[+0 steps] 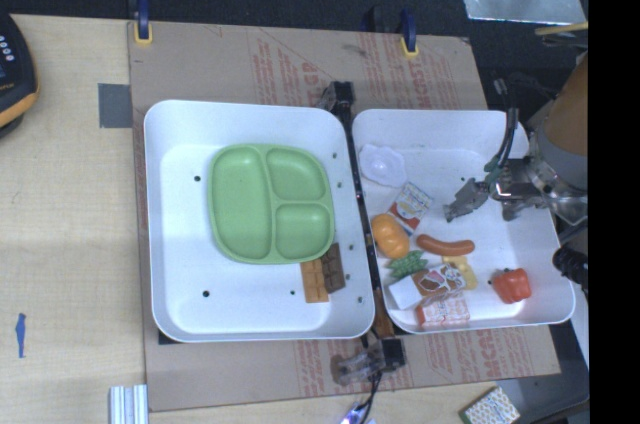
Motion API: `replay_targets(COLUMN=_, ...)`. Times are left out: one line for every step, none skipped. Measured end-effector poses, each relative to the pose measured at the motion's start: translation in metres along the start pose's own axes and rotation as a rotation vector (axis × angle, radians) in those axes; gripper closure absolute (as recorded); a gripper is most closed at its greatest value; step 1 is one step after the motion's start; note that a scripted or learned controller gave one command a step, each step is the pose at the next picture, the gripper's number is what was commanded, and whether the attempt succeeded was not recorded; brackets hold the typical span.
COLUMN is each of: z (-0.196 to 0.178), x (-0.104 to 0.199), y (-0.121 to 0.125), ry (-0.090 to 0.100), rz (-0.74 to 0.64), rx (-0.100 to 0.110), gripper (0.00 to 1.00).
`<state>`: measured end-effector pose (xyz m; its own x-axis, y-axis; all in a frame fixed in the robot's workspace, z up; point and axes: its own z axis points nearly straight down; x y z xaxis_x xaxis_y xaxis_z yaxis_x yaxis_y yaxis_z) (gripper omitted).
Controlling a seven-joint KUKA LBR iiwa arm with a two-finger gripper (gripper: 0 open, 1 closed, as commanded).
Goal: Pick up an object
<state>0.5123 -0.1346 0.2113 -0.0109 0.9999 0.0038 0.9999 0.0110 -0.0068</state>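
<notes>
My gripper (466,202) reaches in from the right over the right bin (440,127). It hangs just above and to the right of a red sausage (446,245) and right of a small white carton (411,203). I see nothing held in it. Around it lie an orange fruit (389,235), a green leafy piece (407,263), a red pepper (511,285), two printed cartons (432,283) and a clear cup (380,163).
The left bin (170,212) holds a green divided plate (270,202) and a brown chocolate bar (322,275) by its right wall. The wall between the bins runs just left of the orange fruit. Cardboard underlies both bins.
</notes>
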Motion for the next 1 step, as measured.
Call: replay_targets(z=0.0783, x=0.0188, y=-0.0312, ry=0.0, rz=0.005, rx=0.005, gripper=0.0)
